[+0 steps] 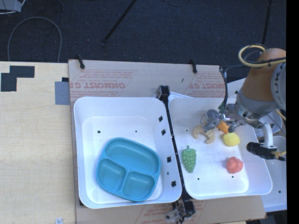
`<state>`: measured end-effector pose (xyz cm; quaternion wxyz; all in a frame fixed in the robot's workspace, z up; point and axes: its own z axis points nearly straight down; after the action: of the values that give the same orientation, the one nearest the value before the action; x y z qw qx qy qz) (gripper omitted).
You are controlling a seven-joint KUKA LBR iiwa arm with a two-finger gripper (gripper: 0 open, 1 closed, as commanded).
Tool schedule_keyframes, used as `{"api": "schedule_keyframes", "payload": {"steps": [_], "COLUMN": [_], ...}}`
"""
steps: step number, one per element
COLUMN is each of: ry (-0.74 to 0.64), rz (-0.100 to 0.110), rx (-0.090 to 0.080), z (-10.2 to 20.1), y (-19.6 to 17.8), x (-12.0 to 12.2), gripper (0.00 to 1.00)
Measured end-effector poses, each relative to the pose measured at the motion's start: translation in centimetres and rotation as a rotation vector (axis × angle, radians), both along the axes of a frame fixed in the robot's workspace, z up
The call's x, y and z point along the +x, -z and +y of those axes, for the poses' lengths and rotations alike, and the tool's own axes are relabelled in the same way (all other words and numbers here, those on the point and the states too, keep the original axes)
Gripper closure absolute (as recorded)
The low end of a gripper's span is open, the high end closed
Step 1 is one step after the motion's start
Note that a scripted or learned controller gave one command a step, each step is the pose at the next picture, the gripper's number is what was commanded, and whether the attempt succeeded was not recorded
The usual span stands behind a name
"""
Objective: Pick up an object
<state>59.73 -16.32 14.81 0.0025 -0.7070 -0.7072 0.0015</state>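
A: What's on the desk (37, 139), biggest first?

B: Two white bins. Left bin (88, 111), well left of the pincer, holds a blue divided tray (128, 168). Right bin (261, 181) has the toys & the arm (261, 85) reaching in from the right.

A: And the pincer?

B: Pincer (214, 119) is low over the right bin's upper middle, touching or just above a tan banana-like toy (204, 133). Can't tell if it's spread or pinching; too blurred.

A: Other items nr it?

B: Green grapes (188, 159) below-left, red toy (234, 164) below-right, yellow lemon (231, 139) just right, small orange bit (224, 126) right beside it.

A: Step?

B: Prob. the grasp attempt on the banana. Next: confirm grip, then lift straight up w/o knocking the lemon.
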Motion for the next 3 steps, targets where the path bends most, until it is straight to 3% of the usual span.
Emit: {"api": "schedule_keyframes", "payload": {"steps": [1, 2, 3], "ry": [0.001, 0.001, 0.003], "rz": [0.0, -0.002, -0.001], "rx": [0.0, -0.001, 0.0], "z": [-0.2, -0.1, -0.2], "y": [4.3, 6.1, 5.1], "x": [-0.1, -0.1, -0.1], "gripper": [0.0, 0.0, 1.0]}}
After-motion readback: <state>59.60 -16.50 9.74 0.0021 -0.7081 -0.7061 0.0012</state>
